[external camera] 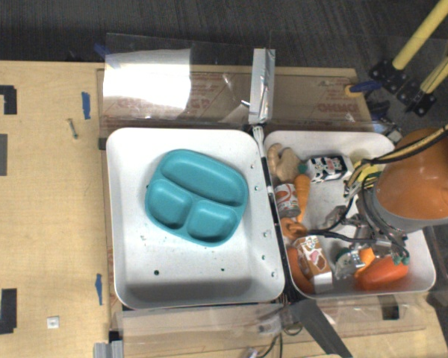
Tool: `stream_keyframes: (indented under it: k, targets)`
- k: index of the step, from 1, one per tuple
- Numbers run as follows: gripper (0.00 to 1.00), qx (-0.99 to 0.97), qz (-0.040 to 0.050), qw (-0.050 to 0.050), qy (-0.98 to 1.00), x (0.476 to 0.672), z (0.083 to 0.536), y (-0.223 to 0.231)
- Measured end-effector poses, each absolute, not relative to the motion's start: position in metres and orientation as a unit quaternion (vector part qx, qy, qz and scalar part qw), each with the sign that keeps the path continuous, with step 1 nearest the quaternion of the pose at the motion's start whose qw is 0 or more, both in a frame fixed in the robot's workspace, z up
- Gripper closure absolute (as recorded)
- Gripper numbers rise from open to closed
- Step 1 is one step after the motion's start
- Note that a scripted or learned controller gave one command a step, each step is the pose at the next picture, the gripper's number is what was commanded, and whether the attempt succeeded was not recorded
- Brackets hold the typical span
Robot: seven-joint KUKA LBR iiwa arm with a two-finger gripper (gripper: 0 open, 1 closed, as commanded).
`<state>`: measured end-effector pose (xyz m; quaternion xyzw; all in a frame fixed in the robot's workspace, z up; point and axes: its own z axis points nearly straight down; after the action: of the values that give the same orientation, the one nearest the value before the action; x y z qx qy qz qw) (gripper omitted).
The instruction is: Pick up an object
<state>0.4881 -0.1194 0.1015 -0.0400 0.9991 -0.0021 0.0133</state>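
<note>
No wording can be made out for certain; the brown cardboard panel (325, 99) behind the right bin carries reddish printed lettering, too faint and blurred to read; a like reddish print shows on the cardboard (216, 99) behind the left bin, also unreadable. The small carton (312, 256) and the red-and-white packet (285, 197) in the right bin bear printed labels, but their letters are too small to tell.

A robotics lab: taped plywood bench (37, 200), white bins (127, 222), clear shields (209, 88).

Bench (37, 200) w/ 2 white bins (134, 274) side by side.
</note>
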Motion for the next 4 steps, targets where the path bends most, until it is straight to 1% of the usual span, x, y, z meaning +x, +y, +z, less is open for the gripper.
stream_keyframes:
  k: [1,2,3,4]
  targets:
    - [1.0,-0.041,-0.0029,0.018,0.999,0.491,0.113,-0.119]
    - [0.0,-0.041,-0.0027,0.018,0.999,0.491,0.112,-0.119]
    - [0.0,-0.047,0.0001,0.006,0.999,0.492,0.089,-0.148]
    - [0.0,-0.067,-0.0021,0.006,0.998,0.597,0.145,-0.225]
